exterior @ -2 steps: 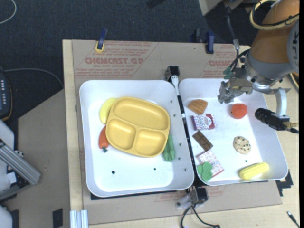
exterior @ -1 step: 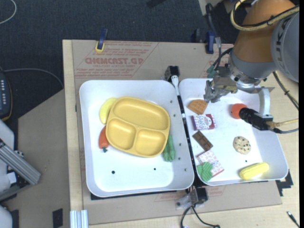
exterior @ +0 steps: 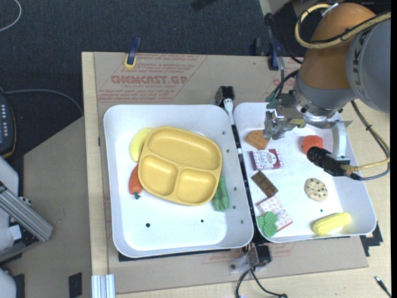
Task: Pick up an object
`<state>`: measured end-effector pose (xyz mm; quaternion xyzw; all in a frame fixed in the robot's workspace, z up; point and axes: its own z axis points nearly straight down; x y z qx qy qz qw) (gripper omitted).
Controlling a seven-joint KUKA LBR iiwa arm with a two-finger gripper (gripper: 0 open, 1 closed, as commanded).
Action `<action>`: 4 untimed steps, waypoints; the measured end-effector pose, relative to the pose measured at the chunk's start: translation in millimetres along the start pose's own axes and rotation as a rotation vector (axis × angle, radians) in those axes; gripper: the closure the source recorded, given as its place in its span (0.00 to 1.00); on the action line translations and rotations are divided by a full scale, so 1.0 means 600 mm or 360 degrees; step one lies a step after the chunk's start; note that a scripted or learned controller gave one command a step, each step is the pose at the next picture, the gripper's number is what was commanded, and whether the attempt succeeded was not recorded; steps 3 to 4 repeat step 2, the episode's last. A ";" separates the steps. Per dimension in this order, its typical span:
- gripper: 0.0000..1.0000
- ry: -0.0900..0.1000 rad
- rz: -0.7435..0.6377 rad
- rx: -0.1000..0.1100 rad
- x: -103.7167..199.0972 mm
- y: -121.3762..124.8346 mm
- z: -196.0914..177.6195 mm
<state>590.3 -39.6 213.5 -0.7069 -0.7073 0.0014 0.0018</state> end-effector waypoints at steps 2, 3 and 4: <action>1.00 0.0001 -0.0001 -0.0004 0.004 -0.016 -0.015; 1.00 0.0001 -0.0001 -0.0004 0.004 -0.016 -0.015; 1.00 0.0001 -0.0001 -0.0004 0.004 -0.016 -0.015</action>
